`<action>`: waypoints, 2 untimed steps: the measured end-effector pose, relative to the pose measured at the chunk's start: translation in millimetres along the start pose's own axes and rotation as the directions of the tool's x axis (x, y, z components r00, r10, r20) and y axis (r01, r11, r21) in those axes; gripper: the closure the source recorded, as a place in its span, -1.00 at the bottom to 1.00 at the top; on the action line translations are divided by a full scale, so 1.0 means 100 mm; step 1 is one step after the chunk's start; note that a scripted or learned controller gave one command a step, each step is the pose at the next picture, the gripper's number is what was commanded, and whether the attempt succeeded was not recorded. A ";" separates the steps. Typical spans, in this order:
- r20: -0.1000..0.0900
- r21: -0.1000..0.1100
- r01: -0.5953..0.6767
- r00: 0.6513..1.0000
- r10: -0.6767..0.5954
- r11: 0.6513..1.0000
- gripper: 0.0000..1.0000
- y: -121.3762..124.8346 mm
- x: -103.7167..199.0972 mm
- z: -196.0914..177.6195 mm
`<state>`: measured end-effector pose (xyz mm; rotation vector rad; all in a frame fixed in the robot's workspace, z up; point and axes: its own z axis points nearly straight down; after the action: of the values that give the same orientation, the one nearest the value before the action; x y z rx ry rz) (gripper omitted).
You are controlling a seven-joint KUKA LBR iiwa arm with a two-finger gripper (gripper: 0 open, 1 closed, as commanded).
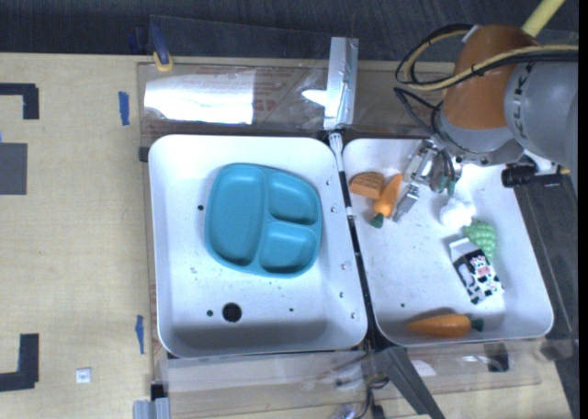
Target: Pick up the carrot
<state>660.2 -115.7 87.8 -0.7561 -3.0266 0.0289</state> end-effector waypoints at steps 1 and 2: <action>0.014 -0.029 -0.216 0.976 0.216 0.976 -1.00 0.11 0.27 0.01; -0.005 -0.020 -0.324 0.946 0.324 0.946 -1.00 0.16 0.17 0.02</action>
<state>652.9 -93.3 85.3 -1.2460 -2.8672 0.0027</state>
